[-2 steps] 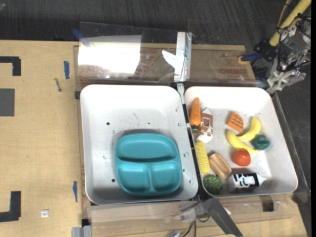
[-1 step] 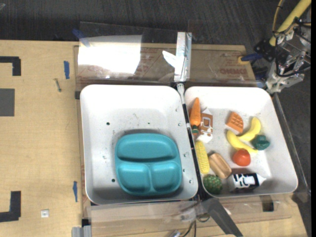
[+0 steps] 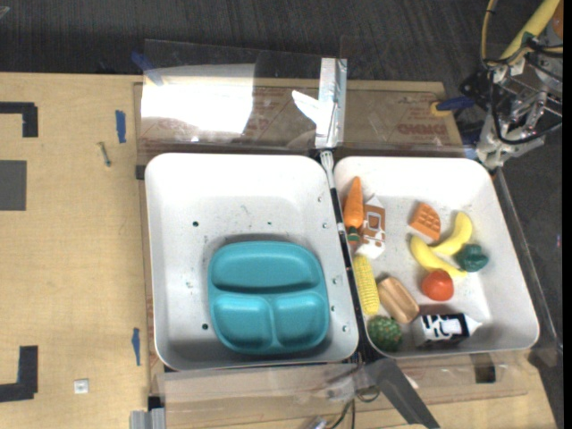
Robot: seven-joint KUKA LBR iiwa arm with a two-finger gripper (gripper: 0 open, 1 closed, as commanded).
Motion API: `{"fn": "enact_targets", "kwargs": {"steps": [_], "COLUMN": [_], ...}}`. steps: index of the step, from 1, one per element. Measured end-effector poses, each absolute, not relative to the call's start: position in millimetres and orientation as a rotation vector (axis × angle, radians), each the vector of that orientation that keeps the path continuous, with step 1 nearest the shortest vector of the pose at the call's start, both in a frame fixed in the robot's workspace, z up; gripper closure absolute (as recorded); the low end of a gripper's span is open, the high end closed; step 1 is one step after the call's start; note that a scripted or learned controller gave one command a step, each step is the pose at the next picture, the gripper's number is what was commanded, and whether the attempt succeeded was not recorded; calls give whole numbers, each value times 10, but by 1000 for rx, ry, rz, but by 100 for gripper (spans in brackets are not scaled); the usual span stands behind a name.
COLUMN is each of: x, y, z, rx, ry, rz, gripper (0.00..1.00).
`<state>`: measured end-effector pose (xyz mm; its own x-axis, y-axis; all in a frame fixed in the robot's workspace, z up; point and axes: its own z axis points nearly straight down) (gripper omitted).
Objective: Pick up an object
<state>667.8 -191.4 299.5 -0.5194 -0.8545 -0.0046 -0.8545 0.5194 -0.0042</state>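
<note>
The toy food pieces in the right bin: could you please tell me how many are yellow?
2. The banana lies toward the right bin's far right side, beside the tomato. The corn cob lies along its left wall. Nothing seems hidden, though the pieces crowd together.

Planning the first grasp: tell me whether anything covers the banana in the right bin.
Nothing lies over the banana. Neighbours crowd it: the orange waffle piece at its left, a green item and the tomato below.
</note>
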Motion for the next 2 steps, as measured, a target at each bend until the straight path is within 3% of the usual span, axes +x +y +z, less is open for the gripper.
{"fn": "enact_targets", "kwargs": {"steps": [1, 2], "x": [6666, 6368], "y": [-1905, -2232], "z": [3070, 2621], "rx": [-1648, -2184], "ry": [2664, 2253], "rz": [-8, 1], "gripper": [100, 100]}}
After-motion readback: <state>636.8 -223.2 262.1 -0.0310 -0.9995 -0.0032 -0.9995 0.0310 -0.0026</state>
